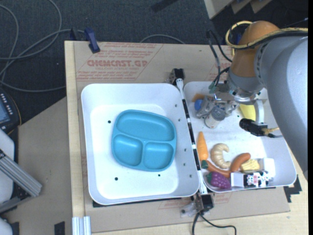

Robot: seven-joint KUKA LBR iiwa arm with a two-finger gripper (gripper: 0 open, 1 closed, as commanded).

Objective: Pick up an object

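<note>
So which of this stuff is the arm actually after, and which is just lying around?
Part of the job: gripper, right bin, carrot, croissant, sausage, grapes, corn.

Just lying about: blue divided plate, left bin, cardboard sheet, floor cables.

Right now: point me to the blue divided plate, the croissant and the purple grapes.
blue divided plate (144,139), camera view, on the ridge between its compartments.
croissant (219,154), camera view, middle of its curved body.
purple grapes (219,180), camera view, centre of the bunch.
</note>
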